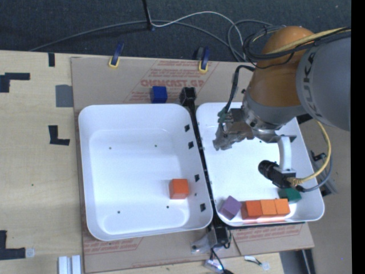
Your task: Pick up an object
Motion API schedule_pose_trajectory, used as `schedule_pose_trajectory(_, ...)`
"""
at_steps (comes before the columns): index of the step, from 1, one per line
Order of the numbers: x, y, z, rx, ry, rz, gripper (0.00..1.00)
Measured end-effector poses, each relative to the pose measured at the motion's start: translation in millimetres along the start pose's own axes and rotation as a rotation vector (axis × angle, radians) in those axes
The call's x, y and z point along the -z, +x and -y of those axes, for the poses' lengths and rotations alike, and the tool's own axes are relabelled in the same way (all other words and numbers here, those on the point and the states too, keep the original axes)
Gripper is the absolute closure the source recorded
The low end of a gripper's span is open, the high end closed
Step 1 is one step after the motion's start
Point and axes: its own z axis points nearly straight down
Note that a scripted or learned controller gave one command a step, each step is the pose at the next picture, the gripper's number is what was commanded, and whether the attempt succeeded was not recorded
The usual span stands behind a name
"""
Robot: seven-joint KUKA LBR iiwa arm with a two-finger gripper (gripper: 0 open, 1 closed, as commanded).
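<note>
Gripper hangs over the right bin's upper left; whether it's open, I cannot tell. Purple block looks light, rigid; pinch its flat sides.

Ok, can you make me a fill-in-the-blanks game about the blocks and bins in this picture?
1. The left bin holds one small block coloured ____.
2. In the right bin, the purple block lies at the ____ end of the long orange block.
3. The gripper hovers over the ____ bin.
4. Beyond the bins, on the cardboard, sits a ____ block.

Missing words: orange, left, right, blue
</note>
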Motion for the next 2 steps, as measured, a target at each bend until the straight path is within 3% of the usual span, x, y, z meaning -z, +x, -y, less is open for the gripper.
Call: schedule_pose_trajectory(2, -10, 94, 21, 0.002, -0.001, 0.000, 1.00)
